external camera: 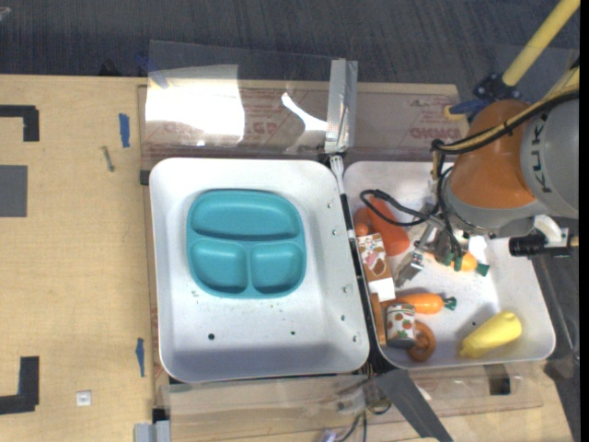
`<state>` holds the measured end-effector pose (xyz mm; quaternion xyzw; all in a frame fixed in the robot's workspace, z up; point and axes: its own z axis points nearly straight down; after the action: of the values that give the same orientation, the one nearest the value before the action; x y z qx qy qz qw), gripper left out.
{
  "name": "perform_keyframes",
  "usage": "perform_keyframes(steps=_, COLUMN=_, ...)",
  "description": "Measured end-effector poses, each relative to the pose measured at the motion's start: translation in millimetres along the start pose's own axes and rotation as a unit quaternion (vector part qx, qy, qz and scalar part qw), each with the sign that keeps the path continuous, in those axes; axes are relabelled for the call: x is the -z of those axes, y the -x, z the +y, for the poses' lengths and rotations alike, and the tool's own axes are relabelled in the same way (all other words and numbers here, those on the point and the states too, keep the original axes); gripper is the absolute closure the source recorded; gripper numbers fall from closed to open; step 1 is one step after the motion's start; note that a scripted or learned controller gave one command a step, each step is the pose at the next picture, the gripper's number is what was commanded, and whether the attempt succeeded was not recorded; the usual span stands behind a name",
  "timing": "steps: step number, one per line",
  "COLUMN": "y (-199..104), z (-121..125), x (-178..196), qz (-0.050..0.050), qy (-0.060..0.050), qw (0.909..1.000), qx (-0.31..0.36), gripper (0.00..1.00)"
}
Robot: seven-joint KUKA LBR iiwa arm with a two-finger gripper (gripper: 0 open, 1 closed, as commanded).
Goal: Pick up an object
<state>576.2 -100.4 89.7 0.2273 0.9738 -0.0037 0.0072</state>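
Observation:
The right bin [529, 288] holds several small toy foods. An orange carrot [421, 302] with a green top lies in the middle, and a yellow fruit [492, 332] sits near the front right corner. A small printed carton [373, 256] leans along the left wall beside an orange round piece [388, 234]. A labelled can [400, 323] and a brown piece [423, 343] lie at the front left. My gripper [425, 254] hangs over the bin's middle, just above and behind the carrot. A small orange and green piece [469, 264] lies right beside it.
The left bin [170, 320] holds a teal divided plate [246, 241]. A black cable [386, 201] loops from the wrist over the back of the right bin. A clear plastic sheet [239, 109] stands behind the bins. The grey and orange arm [502, 168] covers the right bin's back right part.

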Motion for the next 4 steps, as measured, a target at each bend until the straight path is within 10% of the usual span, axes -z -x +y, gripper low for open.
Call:
perform_keyframes(steps=1, y=49, z=26, x=8, qz=0.004, qy=0.003, qw=0.9997, qx=0.022, gripper=0.0)
perform_keyframes(steps=2, y=22, z=-48, x=-2, qz=0.003, qy=0.002, qw=0.9998, qx=0.021, gripper=0.0)
perform_keyframes(steps=4, y=-11, z=-34, x=0, qz=0.003, qy=0.003, qw=0.9987, qx=-0.051, gripper=0.0)
